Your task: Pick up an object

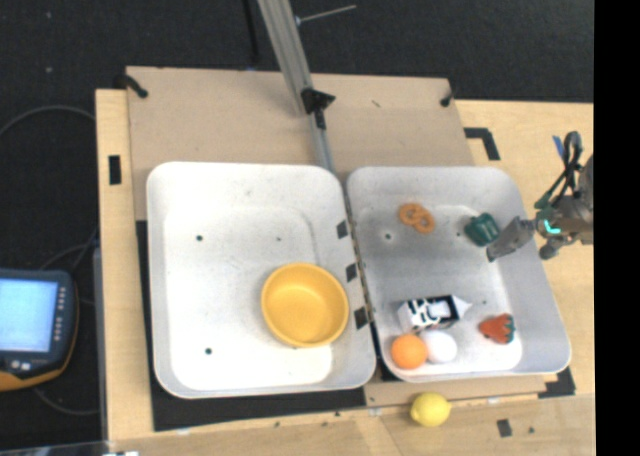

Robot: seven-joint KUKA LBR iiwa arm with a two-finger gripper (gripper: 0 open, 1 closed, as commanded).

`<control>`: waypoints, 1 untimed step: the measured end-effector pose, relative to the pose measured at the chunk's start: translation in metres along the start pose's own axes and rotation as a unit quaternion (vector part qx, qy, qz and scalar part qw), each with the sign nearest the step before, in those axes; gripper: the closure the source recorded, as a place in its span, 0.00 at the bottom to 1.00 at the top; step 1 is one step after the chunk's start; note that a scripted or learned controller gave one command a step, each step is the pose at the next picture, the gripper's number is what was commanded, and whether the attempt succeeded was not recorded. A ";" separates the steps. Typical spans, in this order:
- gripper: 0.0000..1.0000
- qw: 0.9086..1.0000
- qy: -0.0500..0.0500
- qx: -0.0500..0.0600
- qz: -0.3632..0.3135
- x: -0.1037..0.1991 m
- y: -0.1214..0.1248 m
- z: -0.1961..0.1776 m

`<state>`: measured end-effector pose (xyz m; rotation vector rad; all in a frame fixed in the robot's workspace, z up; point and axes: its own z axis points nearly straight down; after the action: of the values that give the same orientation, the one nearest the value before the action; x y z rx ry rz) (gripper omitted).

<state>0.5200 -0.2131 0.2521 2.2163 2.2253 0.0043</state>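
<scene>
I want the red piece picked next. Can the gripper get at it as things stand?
Probably yes. The red piece lies apart from its neighbours near the right bin's right wall, open from above, and the gripper sits over that same side.

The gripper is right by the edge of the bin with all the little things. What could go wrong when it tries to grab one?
The gripper hangs over the right bin's far rim, close to the green object; it might bump the rim or push that object away. The orange ball, white ball and black-and-white carton are bunched together, so a grab there could catch two or roll one off.
</scene>
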 end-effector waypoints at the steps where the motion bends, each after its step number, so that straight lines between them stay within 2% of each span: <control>1: 0.00 1.000 -0.002 0.003 0.003 -0.004 0.000 0.042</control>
<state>0.5200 -0.2170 0.2099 2.2234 2.2201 -0.0056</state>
